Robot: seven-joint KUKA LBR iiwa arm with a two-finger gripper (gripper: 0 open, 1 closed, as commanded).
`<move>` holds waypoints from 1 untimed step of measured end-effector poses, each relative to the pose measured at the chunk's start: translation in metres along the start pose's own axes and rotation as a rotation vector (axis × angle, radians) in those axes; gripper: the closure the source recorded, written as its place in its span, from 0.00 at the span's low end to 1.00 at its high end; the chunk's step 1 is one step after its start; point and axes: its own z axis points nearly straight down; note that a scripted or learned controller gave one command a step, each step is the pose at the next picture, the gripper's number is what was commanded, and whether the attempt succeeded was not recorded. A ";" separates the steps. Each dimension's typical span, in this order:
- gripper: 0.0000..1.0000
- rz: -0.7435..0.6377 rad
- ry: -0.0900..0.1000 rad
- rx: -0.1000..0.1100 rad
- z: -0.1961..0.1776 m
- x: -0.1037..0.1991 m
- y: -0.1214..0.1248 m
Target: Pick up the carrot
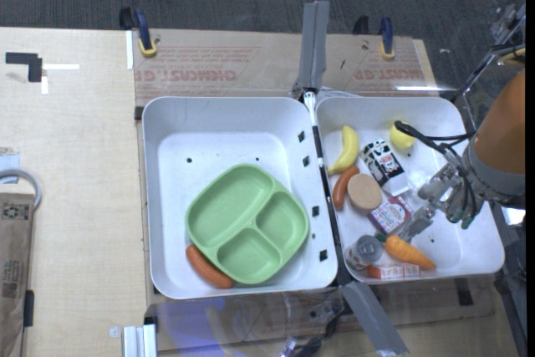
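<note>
We see the carrot (409,253) lying near the front wall of the right bin (481,262), its green top pointing left toward a small round grey tin (366,248) just beside it, and its tip pointing right. A red and white packet (394,271) lies just in front of the carrot, against the near wall. The gripper (422,219) reaches in from the right and hangs just above the carrot's thick end, with a red and white carton (388,216) beside it on the left; we cannot tell how wide it stands, and nothing shows in its hold (the carrot lies free on the bin floor). Farther back in the same bin we find a banana (345,149), a lemon (401,138), a black and white cow-patterned carton (383,160), a round tan disc (364,192) and a sausage (339,186) lying beside it. In the left bin (163,180) sits a green divided plate (248,222), with a second sausage (207,267) touching its near left edge.
</note>
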 end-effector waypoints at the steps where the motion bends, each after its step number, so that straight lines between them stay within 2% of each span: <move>1: 0.00 -0.482 -0.010 -0.001 0.073 -0.004 -0.001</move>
